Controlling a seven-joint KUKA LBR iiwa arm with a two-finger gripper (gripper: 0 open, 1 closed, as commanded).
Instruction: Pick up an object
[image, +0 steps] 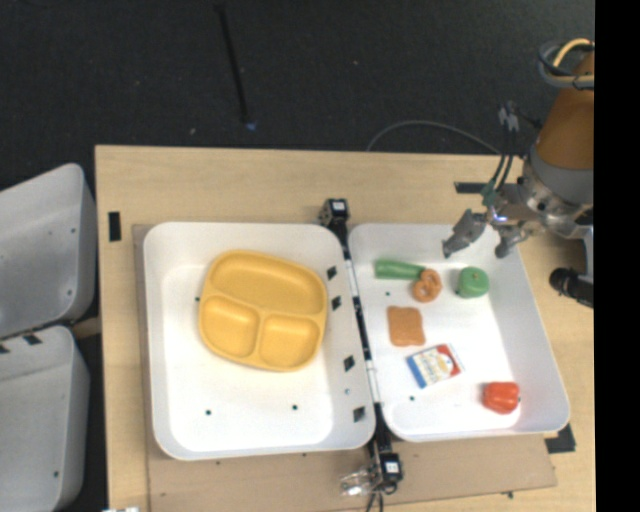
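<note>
While I watch from the overhead camera, my pincer (487, 235) hangs over the far edge of the right bin (530, 330), its two fingers spread apart and clamped on nothing. Just near of it lies a green round piece (472, 282), with an orange ring (427, 285) and a green stick (397, 268) to its left. Nearer sit a tan slab (405, 326), a small printed packet (434, 365) and a red piece (501, 396). A yellow divided plate (263, 309) rests in the left bin (180, 420) on the surface (120, 180).
</note>
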